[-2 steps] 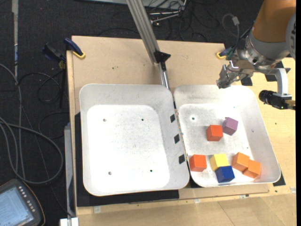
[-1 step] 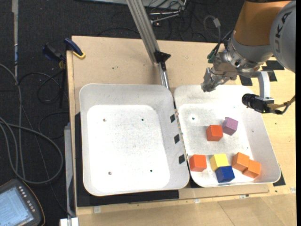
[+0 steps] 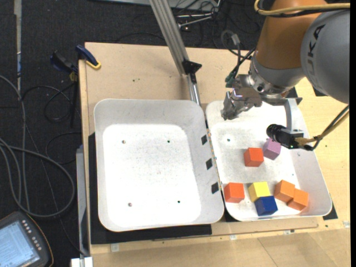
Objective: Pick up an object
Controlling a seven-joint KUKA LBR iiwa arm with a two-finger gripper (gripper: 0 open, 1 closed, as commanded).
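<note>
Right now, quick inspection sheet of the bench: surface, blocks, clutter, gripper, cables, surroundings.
Surface: wooden bench bearing left bin and right bin.
Job's things: in right bin, purple block, orange blocks, yellow block, blue block.
Clutter: blue-and-yellow clamp on bench corner.
Gripper: gripper above right bin's far edge, nothing between fingers; open or shut unclear.
Cables: black cables on floor, left.
Surroundings: metal pole; screen at lower left.

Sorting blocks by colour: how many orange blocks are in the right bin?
4: one mid-bin beside the purple block, one at the front left, two touching at the front right. The arm may hide more.
</note>
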